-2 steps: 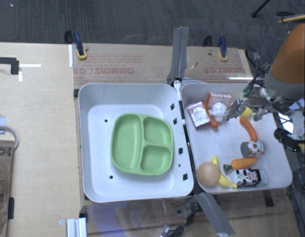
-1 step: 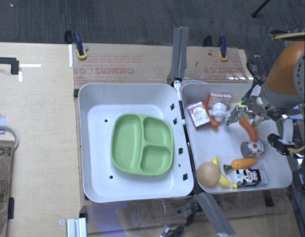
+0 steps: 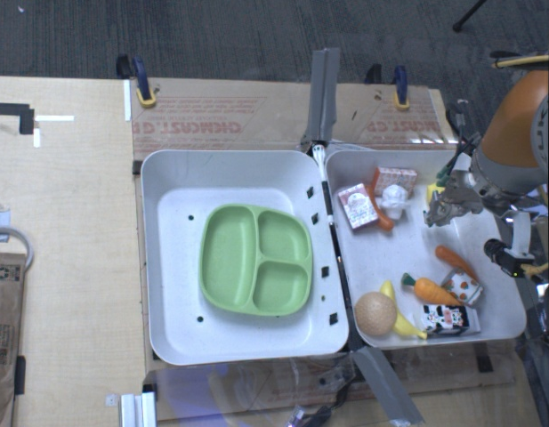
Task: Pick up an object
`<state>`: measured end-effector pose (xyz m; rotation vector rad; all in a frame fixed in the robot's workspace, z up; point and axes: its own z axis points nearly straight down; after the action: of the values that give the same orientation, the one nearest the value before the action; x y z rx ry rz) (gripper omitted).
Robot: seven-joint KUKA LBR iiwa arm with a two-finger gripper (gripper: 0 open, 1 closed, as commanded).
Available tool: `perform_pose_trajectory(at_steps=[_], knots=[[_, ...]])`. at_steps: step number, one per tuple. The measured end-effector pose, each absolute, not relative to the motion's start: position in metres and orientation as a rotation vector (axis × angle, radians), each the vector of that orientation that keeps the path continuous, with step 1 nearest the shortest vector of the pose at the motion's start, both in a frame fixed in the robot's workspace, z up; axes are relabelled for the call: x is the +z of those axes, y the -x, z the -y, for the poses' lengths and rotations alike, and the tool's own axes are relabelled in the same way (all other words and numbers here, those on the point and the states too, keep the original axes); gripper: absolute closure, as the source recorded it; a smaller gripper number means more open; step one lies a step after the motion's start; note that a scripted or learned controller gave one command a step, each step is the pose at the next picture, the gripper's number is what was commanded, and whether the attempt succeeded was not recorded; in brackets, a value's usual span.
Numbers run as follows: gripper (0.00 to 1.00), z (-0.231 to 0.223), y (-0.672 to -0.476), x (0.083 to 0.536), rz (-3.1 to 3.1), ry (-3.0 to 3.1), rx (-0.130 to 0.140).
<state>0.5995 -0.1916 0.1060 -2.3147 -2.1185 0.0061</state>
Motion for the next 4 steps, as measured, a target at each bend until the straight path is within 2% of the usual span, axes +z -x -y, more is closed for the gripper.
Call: perform_pose_trajectory(at_steps=[1,2,3,4], knots=[[1.0,0.131,-0.611,0.089,1.777,2.586,0.008],[1.0,0.099,-0.531,0.089,1.117,2.931,0.01],[1.0,0.099,-0.53,0.095,1.116,2.928,0.019],[1.0,0.108,-0.571,0.089,1.046,2.96,0.011]])
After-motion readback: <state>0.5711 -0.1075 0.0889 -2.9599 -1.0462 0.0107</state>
